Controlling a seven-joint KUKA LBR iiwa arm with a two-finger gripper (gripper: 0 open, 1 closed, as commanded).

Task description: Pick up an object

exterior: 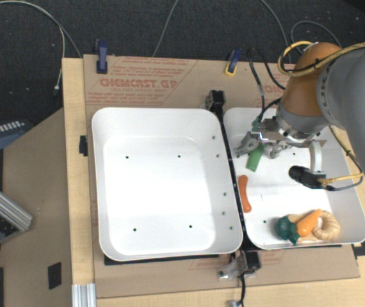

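Observation:
My gripper (pixel 259 149) hangs over the upper left part of the right bin (pixel 342 190), and it is open, with its fingers spread wide. A small green block (pixel 254 160) lies tilted just below and between the fingers, nearer the left one, and nothing grips it. An orange stick (pixel 244 194) lies along the right bin's left wall, below the green block. In the bin's lower right corner a teal piece (pixel 287 229), an orange piece (pixel 308 220) and a beige ring (pixel 328 226) sit bunched together.
The left bin (pixel 105 171) stands beside the right one, their walls meeting along a dark divider. Both rest on a cardboard sheet (pixel 137 78) with clamps at its far edge. The arm's grey body covers the right bin's upper right corner.

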